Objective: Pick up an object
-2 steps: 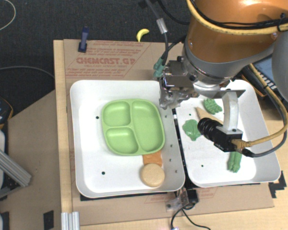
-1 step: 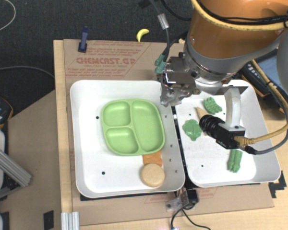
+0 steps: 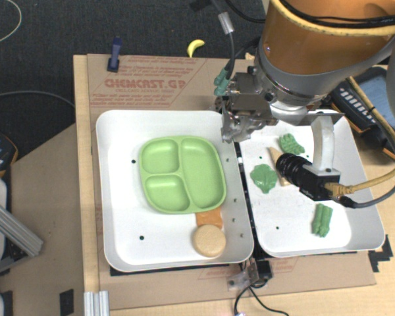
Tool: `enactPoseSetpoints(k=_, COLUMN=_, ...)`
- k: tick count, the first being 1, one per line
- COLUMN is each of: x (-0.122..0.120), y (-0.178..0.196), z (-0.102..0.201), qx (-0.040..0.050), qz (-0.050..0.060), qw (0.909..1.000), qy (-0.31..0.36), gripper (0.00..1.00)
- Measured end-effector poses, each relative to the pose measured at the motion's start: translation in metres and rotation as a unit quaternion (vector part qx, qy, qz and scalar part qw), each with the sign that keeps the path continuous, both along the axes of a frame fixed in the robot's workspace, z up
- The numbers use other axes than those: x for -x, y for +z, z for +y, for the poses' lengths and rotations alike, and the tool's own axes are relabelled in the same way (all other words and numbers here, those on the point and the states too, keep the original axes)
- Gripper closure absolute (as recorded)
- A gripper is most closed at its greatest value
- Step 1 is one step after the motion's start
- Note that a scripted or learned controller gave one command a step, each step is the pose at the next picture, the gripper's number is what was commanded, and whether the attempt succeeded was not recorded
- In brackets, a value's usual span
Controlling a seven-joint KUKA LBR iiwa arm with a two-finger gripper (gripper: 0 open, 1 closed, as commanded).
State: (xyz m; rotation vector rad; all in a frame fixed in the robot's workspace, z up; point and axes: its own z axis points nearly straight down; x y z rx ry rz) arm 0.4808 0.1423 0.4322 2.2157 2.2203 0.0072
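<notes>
Camera view: green tray [image 3: 182, 174], cookie [image 3: 209, 240], left bin [image 3: 116, 196].

a green divided plate [image 3: 182, 174] with three compartments lies flat in the left bin [image 3: 118, 196], tilted a little. a round tan cookie-like piece [image 3: 209, 241] sits just below it, touching an orange slab [image 3: 210, 218] that pokes out from under the plate's lower edge. in the right bin [image 3: 355, 236], a leafy green piece [image 3: 263, 178] lies near the left wall, a smaller green piece [image 3: 291, 143] above it, a tan strip [image 3: 277, 162] between them, and a ridged green stick [image 3: 322, 220] lower right.
</notes>
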Motion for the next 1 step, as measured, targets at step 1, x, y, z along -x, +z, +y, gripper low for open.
enactPoseSetpoints(k=1, x=-0.0278, y=-0.0205, z=0.0094, qx=0.0004, qz=0.004, qw=1.0000, qy=-0.002, gripper=1.00)
